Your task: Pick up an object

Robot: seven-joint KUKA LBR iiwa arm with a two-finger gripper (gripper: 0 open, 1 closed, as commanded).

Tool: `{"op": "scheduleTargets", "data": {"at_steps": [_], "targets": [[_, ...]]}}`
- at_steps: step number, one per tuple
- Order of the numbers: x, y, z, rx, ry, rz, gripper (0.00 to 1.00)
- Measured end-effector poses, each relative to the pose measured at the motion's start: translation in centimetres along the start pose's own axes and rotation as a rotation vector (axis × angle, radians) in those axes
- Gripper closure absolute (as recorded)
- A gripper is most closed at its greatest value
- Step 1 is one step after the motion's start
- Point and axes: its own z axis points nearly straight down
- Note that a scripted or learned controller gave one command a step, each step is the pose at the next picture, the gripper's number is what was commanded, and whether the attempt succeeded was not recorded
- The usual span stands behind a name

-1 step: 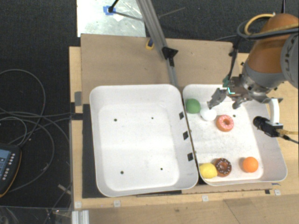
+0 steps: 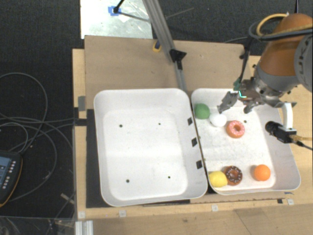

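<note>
The right bin holds several small objects. A green ball and a white ball lie side by side near its far left corner. A pink-frosted donut lies just right of them. Along the near wall sit a yellow lemon, a chocolate donut and an orange. My gripper hangs over the far part of this bin, above and slightly behind the white ball and the pink donut. It is open, its fingers spread apart with nothing between them.
The left bin lies beside the right one, joined to it by black clips. A slanted grey pole crosses the far bench. A black fitting sticks out by the right bin's right wall.
</note>
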Motion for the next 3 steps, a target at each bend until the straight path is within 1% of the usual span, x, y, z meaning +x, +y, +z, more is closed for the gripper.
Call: {"op": "scheduleTargets", "data": {"at_steps": [1,2,3], "targets": [[-0.3,0.2,4.2,0.004,-0.001,0.002,0.00],[-1.4,0.1,9.5,0.006,0.000,0.003,0.00],[-1.6,0.5,12.4,-0.010,-0.006,0.003,0.00]]}}
